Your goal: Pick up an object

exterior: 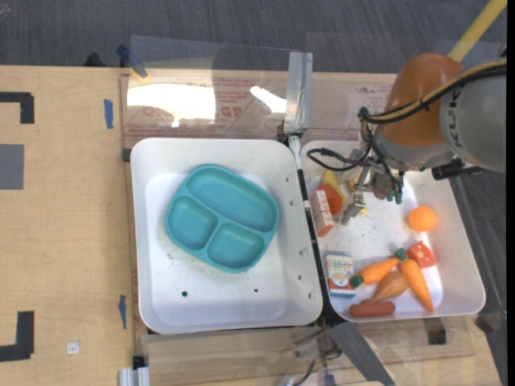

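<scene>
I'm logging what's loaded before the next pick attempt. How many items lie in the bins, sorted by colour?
Teal: 1, divided plate
Orange: 4, ball, two carrots, carton
Red: 2, sausage, strawberry
Brown: 1, pear-shaped piece
White: 1, printed carton
Total: 9

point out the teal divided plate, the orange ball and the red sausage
teal divided plate (223, 217), camera view, on its central ridge
orange ball (422, 218), camera view, its middle
red sausage (372, 309), camera view, mid-length
</scene>
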Robot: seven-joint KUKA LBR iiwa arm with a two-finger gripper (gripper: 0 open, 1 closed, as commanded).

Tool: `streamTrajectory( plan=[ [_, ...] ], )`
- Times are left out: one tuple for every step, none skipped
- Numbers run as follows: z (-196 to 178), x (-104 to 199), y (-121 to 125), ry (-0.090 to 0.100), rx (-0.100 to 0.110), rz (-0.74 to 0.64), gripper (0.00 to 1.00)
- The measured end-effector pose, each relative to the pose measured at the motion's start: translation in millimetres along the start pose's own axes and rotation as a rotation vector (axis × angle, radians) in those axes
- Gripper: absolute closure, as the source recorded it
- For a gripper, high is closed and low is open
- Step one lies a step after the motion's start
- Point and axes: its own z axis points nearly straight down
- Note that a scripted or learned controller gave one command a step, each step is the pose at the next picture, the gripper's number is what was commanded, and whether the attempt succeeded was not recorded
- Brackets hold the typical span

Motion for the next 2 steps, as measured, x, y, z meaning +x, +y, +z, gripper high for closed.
streamTrajectory(
  plan=[
    [0.3,-0.8,-7.9,-0.001,-0.003,0.135,0.00],
    [-0.1,5.8,1.3,-0.001,0.000,0.295,0.00]
  ],
)
